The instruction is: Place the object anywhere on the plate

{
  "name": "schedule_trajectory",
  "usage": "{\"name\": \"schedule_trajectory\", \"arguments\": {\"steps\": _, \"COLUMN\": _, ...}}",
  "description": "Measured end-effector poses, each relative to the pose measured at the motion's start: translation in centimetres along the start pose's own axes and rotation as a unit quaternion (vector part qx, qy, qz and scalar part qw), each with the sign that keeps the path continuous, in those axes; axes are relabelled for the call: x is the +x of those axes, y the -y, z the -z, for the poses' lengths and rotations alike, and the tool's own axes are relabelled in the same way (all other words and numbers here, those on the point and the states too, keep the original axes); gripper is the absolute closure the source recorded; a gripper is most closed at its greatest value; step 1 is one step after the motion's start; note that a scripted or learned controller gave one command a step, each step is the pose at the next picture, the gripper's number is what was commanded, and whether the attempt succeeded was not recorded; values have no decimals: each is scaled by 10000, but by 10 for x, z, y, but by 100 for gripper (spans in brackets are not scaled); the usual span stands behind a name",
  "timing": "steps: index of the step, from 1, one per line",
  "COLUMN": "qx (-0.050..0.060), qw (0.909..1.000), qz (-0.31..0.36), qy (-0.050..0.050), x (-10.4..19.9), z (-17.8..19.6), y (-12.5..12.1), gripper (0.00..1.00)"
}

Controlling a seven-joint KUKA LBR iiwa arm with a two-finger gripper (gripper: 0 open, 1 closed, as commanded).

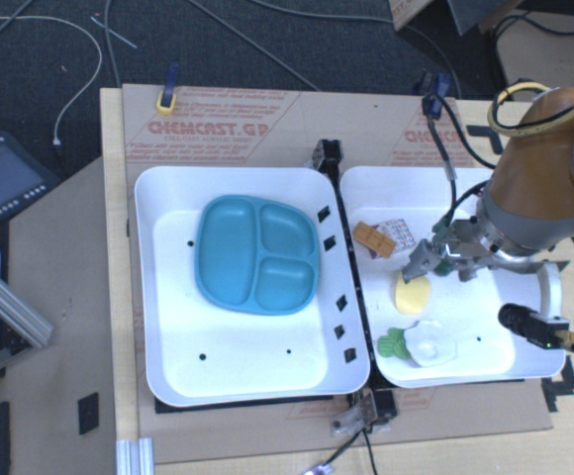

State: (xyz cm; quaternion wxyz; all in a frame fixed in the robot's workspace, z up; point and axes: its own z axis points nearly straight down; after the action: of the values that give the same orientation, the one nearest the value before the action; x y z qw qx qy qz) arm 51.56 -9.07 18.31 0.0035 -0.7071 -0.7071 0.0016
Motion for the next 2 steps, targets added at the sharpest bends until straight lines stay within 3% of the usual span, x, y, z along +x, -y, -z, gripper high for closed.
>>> {"name": "schedule_trajectory", "arguments": {"steps": 1, "qx": 11, "qw": 10000, "qz": -4, "qy": -1, "x": -1, "z": -63, "y": 5, "gripper": 0}}
{"name": "schedule_trajectory", "arguments": {"steps": 2, "qx": -9, "qw": 10000, "qz": -5, "qy": 1, "x": 0, "z": -100, "y": 6, "gripper": 0}}
